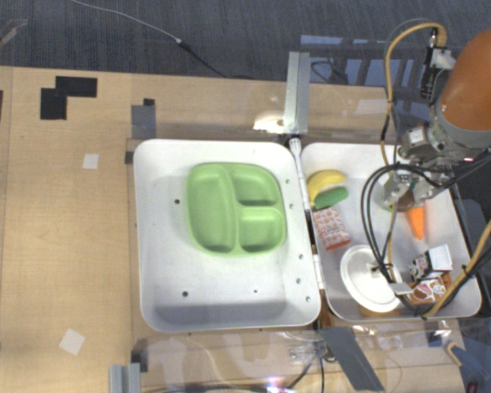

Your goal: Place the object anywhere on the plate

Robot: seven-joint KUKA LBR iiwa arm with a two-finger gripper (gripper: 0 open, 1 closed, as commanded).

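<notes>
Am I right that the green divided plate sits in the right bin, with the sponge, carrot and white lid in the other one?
Not quite. The camera view shows the green plate in the left bin. The sponge, carrot and white lid lie in the right bin, under the arm.

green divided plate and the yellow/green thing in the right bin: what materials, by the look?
Green divided plate: likely moulded plastic, one even colour, rounded compartment walls, soft sheen. Yellow/green thing: probably a kitchen sponge, a yellow body with a green layer, both matt; too small to see texture, so it could be a toy. Right bin: smooth white, likely plastic or painted metal.
</notes>
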